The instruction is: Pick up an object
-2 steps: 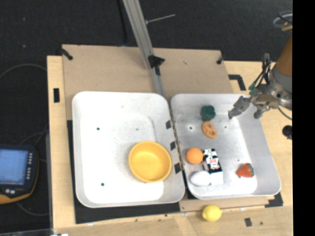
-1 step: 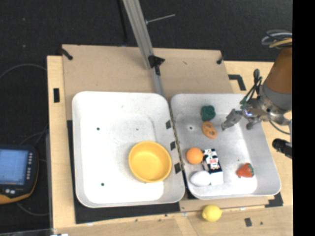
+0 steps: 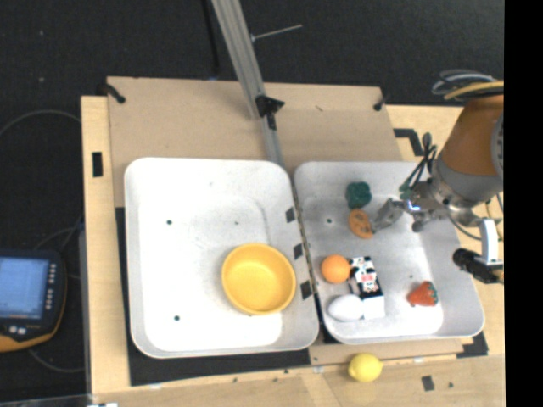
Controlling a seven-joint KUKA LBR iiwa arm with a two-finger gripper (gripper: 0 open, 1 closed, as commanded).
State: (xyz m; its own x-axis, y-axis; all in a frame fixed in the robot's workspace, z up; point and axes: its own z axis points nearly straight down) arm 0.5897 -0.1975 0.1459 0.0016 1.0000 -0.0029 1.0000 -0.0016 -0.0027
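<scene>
Carton point(image 3: 366, 276) print too blurred

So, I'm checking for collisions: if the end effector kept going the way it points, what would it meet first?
Probably the small orange-brown object, just ahead of the end effector, which points left across the right bin. Height is unclear, so it might pass above.

Tan bench point(image 3: 195, 125) on dark floor point(image 3: 85, 32), metal pole point(image 3: 242, 53) w/ handheld screen point(image 3: 25, 299) at left

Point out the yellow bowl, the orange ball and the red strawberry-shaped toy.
Round yellow plastic bowl point(image 3: 258, 277): camera view, on its inner floor.
Small orange ball point(image 3: 335, 269): camera view, on its top middle.
Red strawberry-shaped toy point(image 3: 422, 294): camera view, on its red body.
</scene>
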